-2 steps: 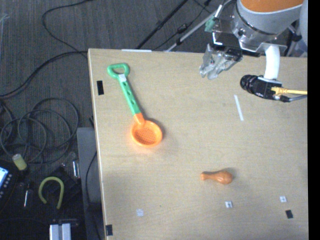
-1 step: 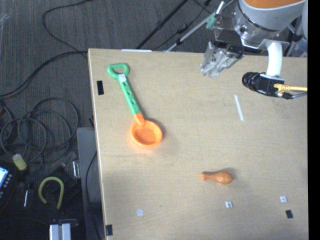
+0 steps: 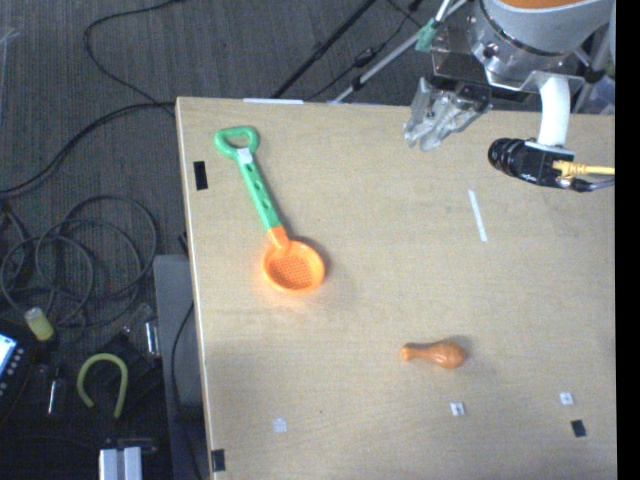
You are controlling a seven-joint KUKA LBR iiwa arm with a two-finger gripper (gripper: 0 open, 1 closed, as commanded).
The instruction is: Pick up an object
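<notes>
Arm reaching in from the upper right, gripper (image 3: 437, 126) hanging over the bench's (image 3: 400, 268) far edge, finger spread unclear, green-handled orange strainer spoon (image 3: 272, 223) near left edge, orange drumstick-shaped toy (image 3: 436, 354) toward the near edge.

Two toys lie on the tabletop (image 3: 400, 268): one green-handled orange strainer spoon (image 3: 272, 218), and, below and to its right, one small orange drumstick-shaped piece (image 3: 436, 353), with one thin white strip (image 3: 478, 215) to the spoon's right.
</notes>
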